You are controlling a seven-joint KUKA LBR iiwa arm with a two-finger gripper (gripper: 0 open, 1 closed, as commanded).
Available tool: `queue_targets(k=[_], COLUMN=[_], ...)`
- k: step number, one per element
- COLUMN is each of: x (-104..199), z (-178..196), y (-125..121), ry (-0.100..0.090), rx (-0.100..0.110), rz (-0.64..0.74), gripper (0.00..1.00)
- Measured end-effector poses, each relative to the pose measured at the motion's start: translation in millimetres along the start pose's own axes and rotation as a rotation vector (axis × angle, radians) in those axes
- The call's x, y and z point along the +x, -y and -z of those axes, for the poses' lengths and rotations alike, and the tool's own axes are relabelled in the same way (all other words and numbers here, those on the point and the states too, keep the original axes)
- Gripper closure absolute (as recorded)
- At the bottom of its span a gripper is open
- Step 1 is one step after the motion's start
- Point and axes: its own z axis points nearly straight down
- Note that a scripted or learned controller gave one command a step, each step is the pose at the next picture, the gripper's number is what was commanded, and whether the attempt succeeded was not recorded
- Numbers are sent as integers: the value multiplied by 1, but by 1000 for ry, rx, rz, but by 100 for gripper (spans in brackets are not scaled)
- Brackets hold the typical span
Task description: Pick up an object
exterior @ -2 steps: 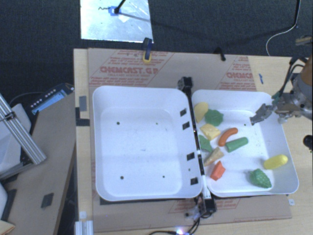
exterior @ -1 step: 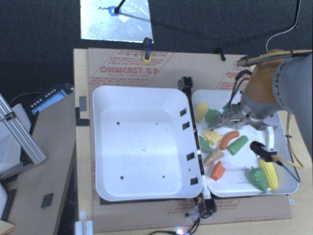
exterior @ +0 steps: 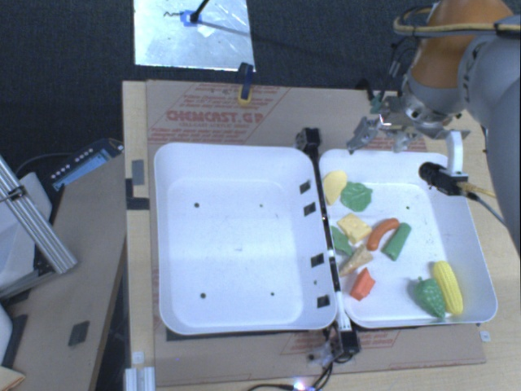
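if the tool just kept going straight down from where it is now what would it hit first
Most likely the far rim of the right bin, not a toy. The tool hangs over that edge; the yellow piece sits nearer. Depth is hard to judge from this slant.

We are seeing the arm [exterior: 480, 47] running off the frame's right edge, and the claw [exterior: 381, 135] looking too small to judge its fingers.

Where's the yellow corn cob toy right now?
In the camera view, the yellow corn cob toy lies in the right white bin, near its front right corner, right beside the green leafy toy vegetable on its left.
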Motion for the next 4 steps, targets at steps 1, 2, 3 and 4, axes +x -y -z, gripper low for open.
queue_targets(k=[1,2,3,4], x=[-58,-4,-8,-7], z=[-134,-37,-131,-115], y=[11,4,9,6], ry=[0,-1,1,0], rx=[24,8,21,15], rz=[-14,-2,-6,-4], gripper=[0,0,0,100])
